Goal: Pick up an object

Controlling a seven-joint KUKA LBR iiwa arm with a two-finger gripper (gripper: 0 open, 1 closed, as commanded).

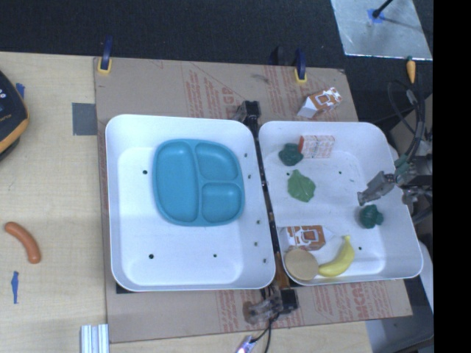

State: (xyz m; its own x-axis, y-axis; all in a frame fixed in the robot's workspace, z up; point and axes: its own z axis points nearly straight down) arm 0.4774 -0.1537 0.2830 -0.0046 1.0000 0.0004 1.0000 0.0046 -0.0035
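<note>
End effector [374, 188] low over right bin [397, 267], grip state unreadable; best lowered squarely over dark green lump [370, 216] just nearside.

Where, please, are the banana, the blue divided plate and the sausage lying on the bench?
banana [338, 260], camera view, middle of its curved body.
blue divided plate [176, 182], camera view, floor of its large compartment.
sausage [24, 241], camera view, middle of its length.

Right bin [394, 267]: open floor in the centre and far right. Obstacles: milk carton [316, 145] and dark green piece [291, 154] at far left; leaf [301, 186] mid-left; banana [338, 258], round lid [300, 265] and second carton [305, 236] along the near edge. Left bin [121, 197]: blue divided plate [198, 182] occupies the middle.
</note>
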